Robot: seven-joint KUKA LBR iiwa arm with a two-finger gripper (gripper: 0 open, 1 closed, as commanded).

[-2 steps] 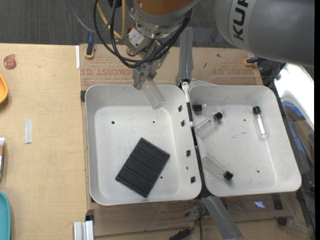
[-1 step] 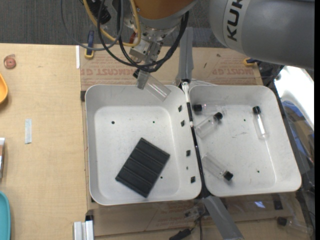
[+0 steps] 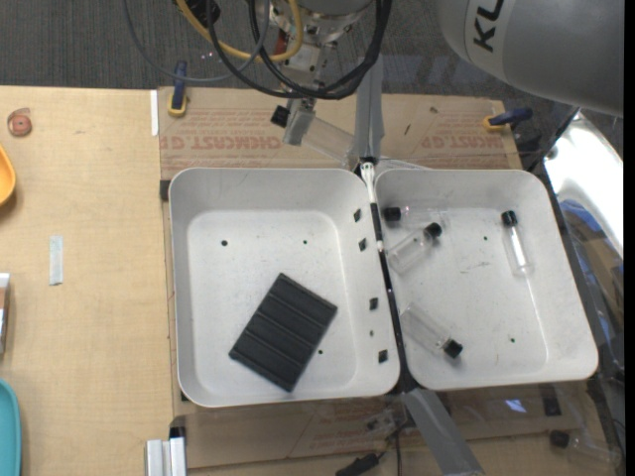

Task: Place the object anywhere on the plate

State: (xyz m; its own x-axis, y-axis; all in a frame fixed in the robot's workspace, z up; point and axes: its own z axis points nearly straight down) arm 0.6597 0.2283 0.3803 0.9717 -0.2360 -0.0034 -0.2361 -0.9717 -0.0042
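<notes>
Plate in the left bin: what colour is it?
The plate is black with ribbed grooves, seen best in the camera view.

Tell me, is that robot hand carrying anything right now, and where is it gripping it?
It looks so: the gripper pinches a clear vial near its black-capped end, and the rest of the tube sticks out to one side.

Two shallow white plastic bins sit side by side on a brown cardboard sheet (image 3: 248, 137), left bin (image 3: 175, 266) touching right bin (image 3: 573, 266) along the middle. Cardboard lies on the right part of the pale wooden bench (image 3: 89, 345). Blue clamp (image 3: 179, 73) at the cardboard's far left corner, second blue clamp (image 3: 506, 119) at its far right corner. Small pink disc (image 3: 18, 122) near the bench's far left corner. Short grey strip (image 3: 56, 261) near the left edge. Orange rounded item (image 3: 5, 181) cut off at the left edge. Teal item (image 3: 8, 429) cut off at the near left corner.
</notes>
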